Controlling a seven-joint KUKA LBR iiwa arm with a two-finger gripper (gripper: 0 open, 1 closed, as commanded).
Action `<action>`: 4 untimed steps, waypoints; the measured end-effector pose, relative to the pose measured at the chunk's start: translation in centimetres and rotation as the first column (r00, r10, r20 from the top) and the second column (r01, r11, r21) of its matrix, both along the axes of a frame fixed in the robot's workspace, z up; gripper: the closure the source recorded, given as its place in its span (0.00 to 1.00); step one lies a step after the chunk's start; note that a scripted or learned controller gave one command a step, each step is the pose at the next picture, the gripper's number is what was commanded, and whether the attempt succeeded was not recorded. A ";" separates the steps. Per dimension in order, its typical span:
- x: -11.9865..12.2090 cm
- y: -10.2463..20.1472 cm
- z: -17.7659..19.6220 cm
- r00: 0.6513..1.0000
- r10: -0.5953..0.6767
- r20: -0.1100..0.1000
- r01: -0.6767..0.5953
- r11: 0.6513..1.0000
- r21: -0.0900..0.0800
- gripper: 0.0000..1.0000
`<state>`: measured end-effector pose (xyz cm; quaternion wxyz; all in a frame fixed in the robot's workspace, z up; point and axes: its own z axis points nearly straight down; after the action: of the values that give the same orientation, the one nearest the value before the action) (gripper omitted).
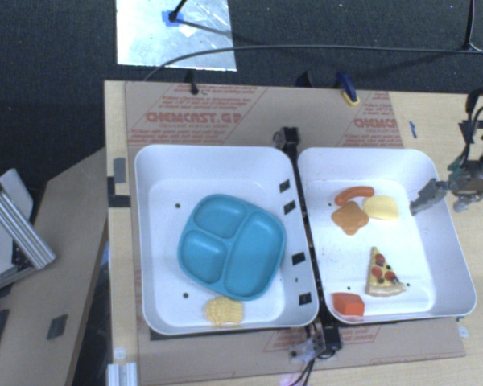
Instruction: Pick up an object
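Two shallow white bins are sitting side by side on a brown board. The left bin (157, 215) is holding a blue divided plate (232, 246) near its middle, lying flat with three compartments showing. At about six o'clock from the plate, just beside its lower rim, a yellow corn piece (224, 310) is lying on the bin floor.

The right bin (443, 240) is holding five small toy foods. A red sausage (354, 194) is lying toward twelve o'clock in the bin, and an orange cookie-like piece (350, 217) is sitting just below it, apparently touching. At three o'clock from that orange piece, a pale yellow piece (381, 207) is resting right beside it. A pizza slice (381, 275) is lying toward five o'clock in the bin, well apart from that cluster. A red block (348, 304) is sitting at seven o'clock, near the bin's bottom-left corner.

The gripper (447, 190) is hanging over the right rim of the right bin, at about three o'clock from the pale yellow piece and apart from it. One grey finger (425, 196) is pointing down and left over the bin wall. It is not possible to tell how wide the tool is spread, and nothing is showing between its fingers.
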<state>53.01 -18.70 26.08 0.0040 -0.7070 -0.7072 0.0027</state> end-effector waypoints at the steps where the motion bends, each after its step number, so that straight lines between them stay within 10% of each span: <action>1: 0.2 0.1 0.6 1.000 0.004 0.011 -0.004 1.000 -0.003 0.00; 4: 0.0 -0.5 -14.0 1.000 0.001 0.008 -0.001 1.000 -0.001 0.00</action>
<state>53.04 -19.18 12.07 0.0009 -0.7067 -0.7075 0.0003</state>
